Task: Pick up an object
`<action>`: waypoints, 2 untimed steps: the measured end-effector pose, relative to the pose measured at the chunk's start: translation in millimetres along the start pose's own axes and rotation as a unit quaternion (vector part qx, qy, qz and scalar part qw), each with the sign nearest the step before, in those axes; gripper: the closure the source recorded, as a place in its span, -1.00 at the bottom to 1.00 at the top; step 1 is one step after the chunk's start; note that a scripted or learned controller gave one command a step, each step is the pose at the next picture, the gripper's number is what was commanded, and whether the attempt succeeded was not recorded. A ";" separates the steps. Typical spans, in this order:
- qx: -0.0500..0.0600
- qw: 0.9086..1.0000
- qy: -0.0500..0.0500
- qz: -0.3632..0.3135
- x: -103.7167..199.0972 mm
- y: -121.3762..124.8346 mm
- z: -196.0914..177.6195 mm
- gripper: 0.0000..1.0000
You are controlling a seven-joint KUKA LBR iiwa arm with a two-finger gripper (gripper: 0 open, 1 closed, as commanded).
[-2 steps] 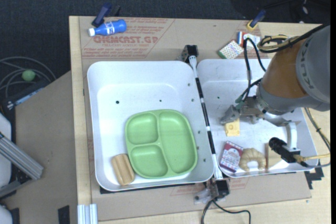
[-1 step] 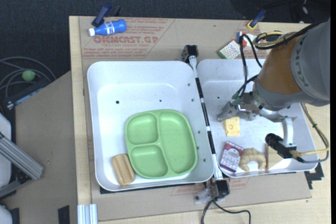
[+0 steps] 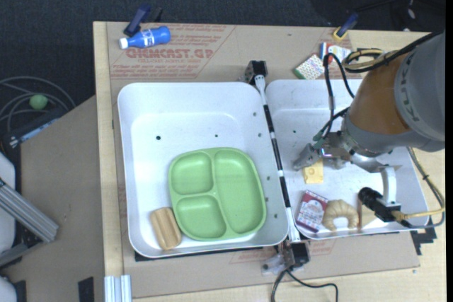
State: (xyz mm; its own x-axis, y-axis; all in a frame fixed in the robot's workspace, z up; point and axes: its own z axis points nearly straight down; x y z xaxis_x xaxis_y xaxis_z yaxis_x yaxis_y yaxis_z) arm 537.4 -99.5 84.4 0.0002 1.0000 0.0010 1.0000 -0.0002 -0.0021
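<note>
My jaws hang low in the right bin [image 3: 297, 99], at approx 9 o'clock from its centre. A small yellow wedge [image 3: 313, 173] lies just beside them, at their 6 o'clock. Can't tell if the jaws are apart or together, since the wrist hides that, & I see nothing btw them.

Nearest target is the wedge. Alternatives are a red-and-white packet [image 3: 310, 212] at the bin's 7 o'clock & a croissant [image 3: 341, 214] at 6 o'clock, which sit close enough that they may be touching.

Risks, as I judge them:
- **Missed grasp:** the wedge looks small & low, so the tips could close over it w/o catching.
- **Push away:** the tips could shove it toward the bin wall at 9 o'clock.
- **Off-centre descent:** one tip would prob. land on top & pin it.
- **Packet instead:** the croissant crowds it, so I might drag both or slip off the wrapper.

The left bin [image 3: 177, 106] w/ its green divided plate [image 3: 216, 193] is well apart, so no concern there.
</note>
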 end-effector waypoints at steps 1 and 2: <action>-0.001 1.000 -0.001 0.000 -2.7 3.7 -0.1 -1.00; 0.000 1.000 0.000 0.000 3.5 -6.9 0.0 -1.00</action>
State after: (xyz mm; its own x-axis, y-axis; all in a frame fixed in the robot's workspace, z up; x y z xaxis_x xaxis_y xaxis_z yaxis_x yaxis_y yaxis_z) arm 530.5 -96.0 84.3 0.0005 1.0000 0.0011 1.0000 -0.0005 -0.0021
